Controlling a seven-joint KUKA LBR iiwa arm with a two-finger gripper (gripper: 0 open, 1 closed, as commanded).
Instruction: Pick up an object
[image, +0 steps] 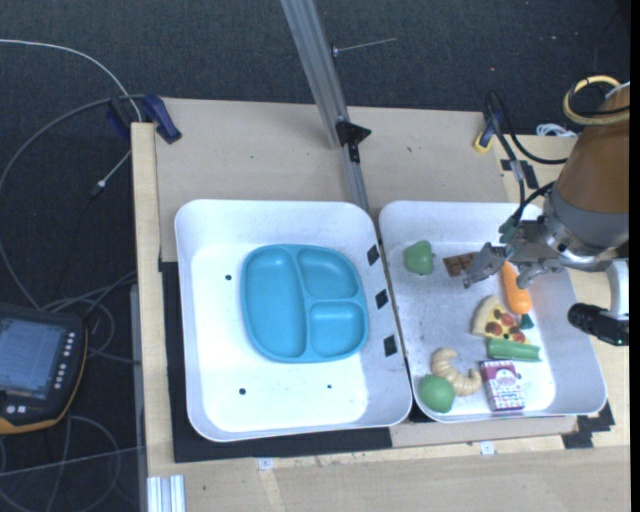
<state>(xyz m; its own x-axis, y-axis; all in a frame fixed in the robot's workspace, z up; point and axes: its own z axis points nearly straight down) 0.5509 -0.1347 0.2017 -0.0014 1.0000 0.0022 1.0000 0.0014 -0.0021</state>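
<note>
Carrot (517, 289) lies unlifted in the right bin (590, 385), gripper (512, 262) hovering just above it, jaws' state unclear.

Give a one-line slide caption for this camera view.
Gripper poised over toy food in the right bin, near a carrot; blue tray in left bin.

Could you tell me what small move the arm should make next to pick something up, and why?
Probably a short descent: the gripper hovers in the right bin right at the orange carrot, with the pizza slice just below it in the view, so lowering onto the carrot seems the shortest route to a grasp.
</note>
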